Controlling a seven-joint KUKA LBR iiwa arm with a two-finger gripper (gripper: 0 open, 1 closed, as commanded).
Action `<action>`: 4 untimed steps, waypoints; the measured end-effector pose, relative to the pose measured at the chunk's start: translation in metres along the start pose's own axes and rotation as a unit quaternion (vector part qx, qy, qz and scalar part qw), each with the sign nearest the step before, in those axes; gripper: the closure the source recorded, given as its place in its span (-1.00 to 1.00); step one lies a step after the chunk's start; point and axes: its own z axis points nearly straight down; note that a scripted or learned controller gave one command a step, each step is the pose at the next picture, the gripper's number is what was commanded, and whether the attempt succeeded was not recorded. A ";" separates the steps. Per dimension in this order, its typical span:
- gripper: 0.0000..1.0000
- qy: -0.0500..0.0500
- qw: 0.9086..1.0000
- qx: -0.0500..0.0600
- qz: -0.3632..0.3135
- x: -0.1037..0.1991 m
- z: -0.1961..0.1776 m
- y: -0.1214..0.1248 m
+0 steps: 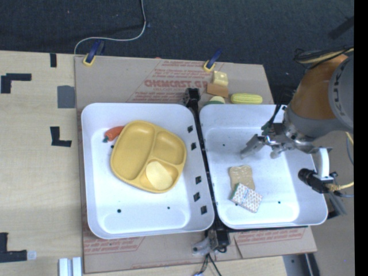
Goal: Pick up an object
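Seen from above at a slant, two shallow white bins sit side by side on a sheet of printed cardboard (pixel 172 79) that covers a pale wooden surface (pixel 34 154).

The left bin (pixel 98 211) holds a yellow divided plate (pixel 148 155) with three compartments. A pale yellow rounded piece (pixel 160 175) lies in the plate's lower right compartment. An orange carrot-like object (pixel 113 133) lies on the bin floor, touching the plate's upper left edge and partly hidden by it.

The right bin (pixel 287 211) holds two small things near its middle. One is a tan, cracker-like slab (pixel 240 175). Just below it, and overlapping its lower end, lies a small white packet with a green speckled print (pixel 248 198), tilted.

The grey arm with its orange band (pixel 319 85) reaches in from the right. Its claw (pixel 261 145) hangs over the upper middle of the right bin, its two fingers spread apart with nothing between them. It is above and slightly right of the slab, clearly apart from it.

Beyond the bins, on the cardboard, sit a small tan block (pixel 218 84) and a yellow corn cob (pixel 246 98). Blue and yellow clamps (pixel 92 53) grip the cardboard's far edge, and a white cable (pixel 138 22) trails across the dark floor.
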 end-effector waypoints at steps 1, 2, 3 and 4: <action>-1.00 -0.006 1.000 -0.009 0.001 0.048 0.071 -0.025; -1.00 -0.004 1.000 -0.014 0.002 0.021 0.067 -0.070; 1.00 -0.004 1.000 -0.012 0.001 0.022 0.057 -0.069; 1.00 -0.005 1.000 -0.010 0.003 -0.030 -0.050 -0.049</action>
